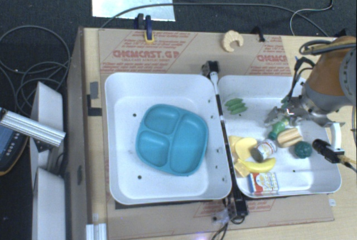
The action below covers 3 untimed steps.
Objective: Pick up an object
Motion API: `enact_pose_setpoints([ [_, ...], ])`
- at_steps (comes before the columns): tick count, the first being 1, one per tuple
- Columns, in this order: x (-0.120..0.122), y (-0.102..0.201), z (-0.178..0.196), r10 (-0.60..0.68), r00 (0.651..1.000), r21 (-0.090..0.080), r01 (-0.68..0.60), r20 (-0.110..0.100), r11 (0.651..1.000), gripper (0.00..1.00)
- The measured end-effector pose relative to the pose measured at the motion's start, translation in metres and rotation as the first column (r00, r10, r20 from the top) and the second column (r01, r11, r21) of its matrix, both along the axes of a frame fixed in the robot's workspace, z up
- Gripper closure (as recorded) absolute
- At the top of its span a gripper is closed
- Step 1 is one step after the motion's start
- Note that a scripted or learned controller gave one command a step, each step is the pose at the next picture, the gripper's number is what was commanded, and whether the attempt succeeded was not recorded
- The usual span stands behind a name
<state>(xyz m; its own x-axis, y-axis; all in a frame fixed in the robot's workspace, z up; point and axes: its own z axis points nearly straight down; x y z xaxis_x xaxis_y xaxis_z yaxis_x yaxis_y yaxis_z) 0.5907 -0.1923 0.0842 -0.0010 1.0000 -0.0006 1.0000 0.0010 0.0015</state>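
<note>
The right bin [312, 180] holds several small items. Among them are a green pea pod [235, 105], a yellow banana [252, 158], a small can [266, 149], a red and white box [263, 182], a tan roll [289, 137], a green piece [276, 130] and a dark green ball [303, 149]. My gripper [280, 115] hangs low over the right bin's upper middle, just above the green piece and the tan roll. I see nothing between its tips.
A blue divided plate [170, 139] lies in the left bin [120, 99]. A tan croissant-shaped piece [232, 40] rests on the cardboard behind the bins. The arm [334, 80] comes in over the right bin's far right side.
</note>
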Motion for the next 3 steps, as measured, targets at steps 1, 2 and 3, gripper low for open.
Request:
enact_pose_setpoints([
  [1,-0.027,0.032,0.0,0.002,1.0,0.0,-0.002,0.0,1.0,0.0],
  [2,0.003,-0.001,0.001,0.0,1.0,-0.001,0.0,0.001,1.0,0.0],
  [3,-0.025,0.049,0.0,0.003,1.0,0.0,-0.003,0.0,1.0,0.0],
])
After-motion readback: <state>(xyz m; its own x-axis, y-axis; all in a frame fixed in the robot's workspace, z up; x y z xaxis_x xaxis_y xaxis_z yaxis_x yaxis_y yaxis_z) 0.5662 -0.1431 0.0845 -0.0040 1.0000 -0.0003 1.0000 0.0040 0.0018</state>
